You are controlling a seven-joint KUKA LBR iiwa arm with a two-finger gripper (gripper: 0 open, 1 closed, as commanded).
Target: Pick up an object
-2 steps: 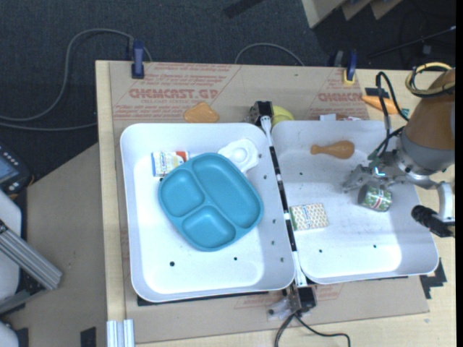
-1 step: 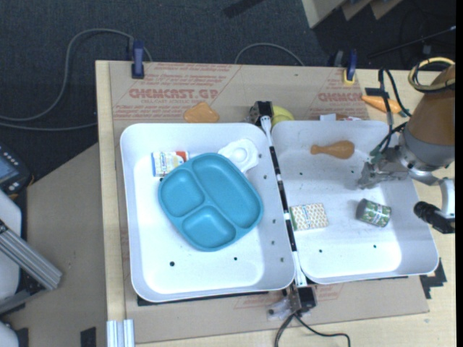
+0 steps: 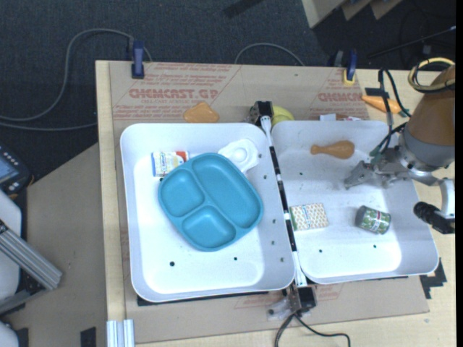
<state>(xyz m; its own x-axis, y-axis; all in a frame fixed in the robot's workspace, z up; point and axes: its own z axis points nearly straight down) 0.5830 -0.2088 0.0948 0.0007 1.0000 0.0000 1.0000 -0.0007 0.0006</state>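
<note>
1. Table [image 3: 108, 194]: a tan board with red lettering along its far edge, carrying two shallow white bins side by side.
2. Left bin [image 3: 145, 266]: held a blue divided plate [image 3: 210, 201] lying near its middle, tilted on the diagonal.
3. White cup [image 3: 239, 152]: sat just beyond the plate's far right corner, touching or nearly touching it.
4. Small carton [image 3: 168, 161]: white with red and blue print, lay at the plate's far left edge, partly tucked against it.
5. Right bin [image 3: 405, 262]: held three loose things, well apart from each other.
6. Toy drumstick [image 3: 333, 149]: tan, lay on its side toward the far part of the right bin.
7. Patterned packet [image 3: 309, 216]: flat, lay near the bin's left wall.
8. Green can [image 3: 373, 220]: lay on its side toward the near right of the bin, just below the pincer.
9. Arm [image 3: 434, 121]: grey with an orange band, reached in from the right over the right bin.
10. Pincer [image 3: 372, 172]: hung low over the bin floor between the drumstick and the can, its grey fingers splayed apart with nothing between them.
11. Orange piece [image 3: 201, 112] and yellow ball [image 3: 281, 114]: rested on the table behind the bins.
</note>
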